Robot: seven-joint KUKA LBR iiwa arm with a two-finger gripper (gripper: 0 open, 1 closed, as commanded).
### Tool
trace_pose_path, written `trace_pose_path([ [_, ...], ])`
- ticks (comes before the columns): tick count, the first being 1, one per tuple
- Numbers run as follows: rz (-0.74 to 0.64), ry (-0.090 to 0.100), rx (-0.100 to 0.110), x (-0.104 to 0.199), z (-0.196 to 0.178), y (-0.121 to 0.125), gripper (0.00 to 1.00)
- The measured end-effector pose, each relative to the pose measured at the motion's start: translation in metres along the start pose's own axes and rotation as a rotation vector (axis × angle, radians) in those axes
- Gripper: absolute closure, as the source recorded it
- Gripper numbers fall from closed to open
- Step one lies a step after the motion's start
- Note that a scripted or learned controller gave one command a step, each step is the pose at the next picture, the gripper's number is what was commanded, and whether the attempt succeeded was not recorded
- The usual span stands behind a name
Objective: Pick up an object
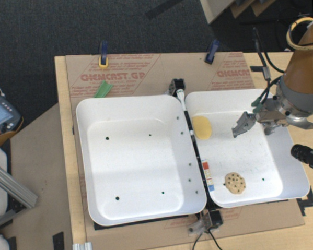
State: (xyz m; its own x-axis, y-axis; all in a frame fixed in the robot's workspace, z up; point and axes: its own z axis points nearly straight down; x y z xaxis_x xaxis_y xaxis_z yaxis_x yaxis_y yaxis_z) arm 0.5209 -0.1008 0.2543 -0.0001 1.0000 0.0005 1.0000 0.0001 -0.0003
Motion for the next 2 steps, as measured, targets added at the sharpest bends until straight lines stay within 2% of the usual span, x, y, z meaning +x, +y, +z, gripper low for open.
trace_pose_path([
  [1, 0.004, -0.007, -0.015, -0.056, -0.109, 0.022, 0.0],
  [2, 0.007, -0.012, -0.018, -0.128, -0.231, 0.012, 0.0],
])
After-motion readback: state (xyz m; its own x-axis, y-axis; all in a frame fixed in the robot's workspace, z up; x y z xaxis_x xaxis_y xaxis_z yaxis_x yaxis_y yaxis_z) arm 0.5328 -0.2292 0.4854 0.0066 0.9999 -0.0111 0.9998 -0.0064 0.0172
